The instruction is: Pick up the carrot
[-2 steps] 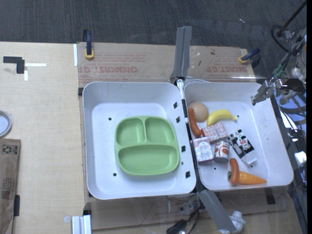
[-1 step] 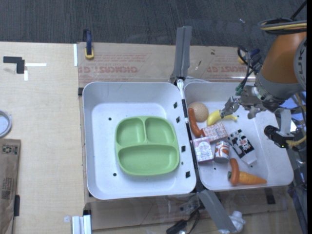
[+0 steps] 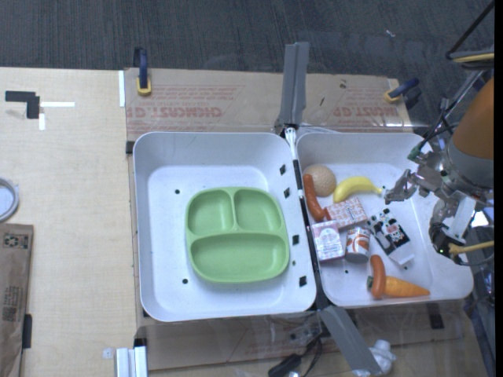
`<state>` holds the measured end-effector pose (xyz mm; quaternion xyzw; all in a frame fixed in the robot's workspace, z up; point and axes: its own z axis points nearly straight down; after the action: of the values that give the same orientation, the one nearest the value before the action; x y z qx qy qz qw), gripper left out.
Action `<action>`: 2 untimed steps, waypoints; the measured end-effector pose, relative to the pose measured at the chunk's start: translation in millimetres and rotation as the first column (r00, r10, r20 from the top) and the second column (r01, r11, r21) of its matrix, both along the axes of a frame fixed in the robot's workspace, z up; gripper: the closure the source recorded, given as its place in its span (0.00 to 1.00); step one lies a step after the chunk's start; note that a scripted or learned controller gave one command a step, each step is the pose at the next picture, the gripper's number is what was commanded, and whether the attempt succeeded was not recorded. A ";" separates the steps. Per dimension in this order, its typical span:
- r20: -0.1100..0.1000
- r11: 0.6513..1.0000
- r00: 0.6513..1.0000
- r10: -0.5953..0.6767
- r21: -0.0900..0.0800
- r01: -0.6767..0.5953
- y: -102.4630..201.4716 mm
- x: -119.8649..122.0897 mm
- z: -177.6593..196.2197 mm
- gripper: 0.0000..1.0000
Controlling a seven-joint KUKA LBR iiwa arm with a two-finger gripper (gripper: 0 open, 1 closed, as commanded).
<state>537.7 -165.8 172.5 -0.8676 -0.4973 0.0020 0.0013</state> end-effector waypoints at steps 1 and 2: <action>-0.001 0.941 0.941 -0.340 -0.001 0.340 27.9 -60.7 25.8 0.00; 0.001 0.866 0.866 -0.500 -0.002 0.500 66.0 -50.9 -69.7 0.00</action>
<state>486.9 -99.8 102.8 -0.9668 -0.2557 0.0019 0.0007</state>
